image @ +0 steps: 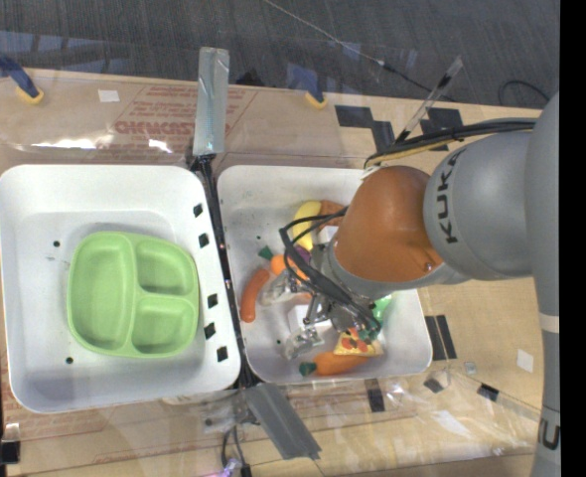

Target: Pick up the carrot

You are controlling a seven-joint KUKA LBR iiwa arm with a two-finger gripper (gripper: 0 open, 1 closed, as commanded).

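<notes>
Orange against white plastic: spotting the carrot (341, 363) lying along the near wall of the right bin (235, 197).
Seeing its green end pointing left and a pizza-slice toy (359, 344) touching it just behind. Making out the gripper (308, 328) hanging just above, half lost under cables; not managing to tell whether opened or closed. Noting a reddish-orange piece (253, 294) leftward, a green divided plate (132, 293) sitting in the left bin (15, 266), and farther back a yellow toy (308, 212) being partly hidden by the arm (392, 229).
</notes>
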